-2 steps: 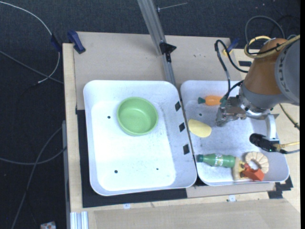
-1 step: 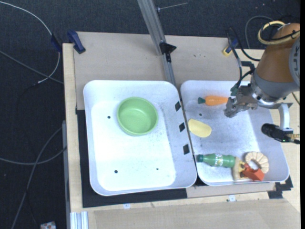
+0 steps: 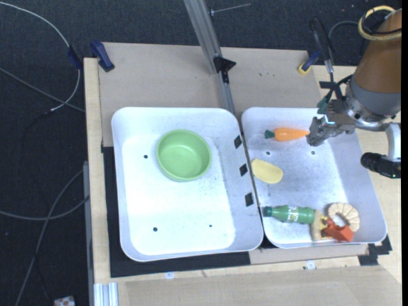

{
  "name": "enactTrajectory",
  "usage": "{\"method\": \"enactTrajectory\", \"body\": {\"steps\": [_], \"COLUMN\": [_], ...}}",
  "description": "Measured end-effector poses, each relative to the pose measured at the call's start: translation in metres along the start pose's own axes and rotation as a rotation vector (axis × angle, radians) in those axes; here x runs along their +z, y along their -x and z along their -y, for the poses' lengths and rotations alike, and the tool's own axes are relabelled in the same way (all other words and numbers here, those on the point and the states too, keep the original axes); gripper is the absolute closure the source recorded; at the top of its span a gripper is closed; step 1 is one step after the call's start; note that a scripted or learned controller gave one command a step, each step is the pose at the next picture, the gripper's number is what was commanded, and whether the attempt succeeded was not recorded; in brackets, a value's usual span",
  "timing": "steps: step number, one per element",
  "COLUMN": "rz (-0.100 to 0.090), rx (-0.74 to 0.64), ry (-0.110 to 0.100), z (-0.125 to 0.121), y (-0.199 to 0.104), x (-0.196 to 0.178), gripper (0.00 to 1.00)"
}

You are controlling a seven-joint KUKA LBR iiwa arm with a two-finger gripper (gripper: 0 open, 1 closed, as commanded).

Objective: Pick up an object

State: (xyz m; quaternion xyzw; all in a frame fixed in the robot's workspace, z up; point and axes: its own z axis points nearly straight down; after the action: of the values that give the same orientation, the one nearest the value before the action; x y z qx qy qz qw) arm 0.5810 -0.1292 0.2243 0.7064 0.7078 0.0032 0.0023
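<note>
In the right bin (image 3: 357,183) lie an orange carrot (image 3: 288,134) near the far edge, a yellow lemon-like piece (image 3: 266,171) by the left wall, a green bottle (image 3: 290,214) on its side at the front, and a tan and red toy (image 3: 338,222) at the front right. My gripper (image 3: 317,134) hangs over the far part of that bin, its tip just right of the carrot's end. I cannot tell whether it touches the carrot.
The left bin (image 3: 134,222) holds a green bowl (image 3: 183,155) in its far middle. A metal post (image 3: 204,24) slants up from between the bins. Blue clamps (image 3: 101,55) sit at the bench's far corners.
</note>
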Motion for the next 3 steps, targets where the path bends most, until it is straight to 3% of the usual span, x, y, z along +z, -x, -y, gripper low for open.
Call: {"method": "enactTrajectory", "body": {"steps": [1, 3], "rz": [0.001, -0.001], "rx": [0.000, -0.004], "ry": [0.000, -0.004], "z": [-0.002, -0.028], "y": [-0.001, -0.108], "x": [-0.044, -0.047], "gripper": [1.00, 1.00]}}
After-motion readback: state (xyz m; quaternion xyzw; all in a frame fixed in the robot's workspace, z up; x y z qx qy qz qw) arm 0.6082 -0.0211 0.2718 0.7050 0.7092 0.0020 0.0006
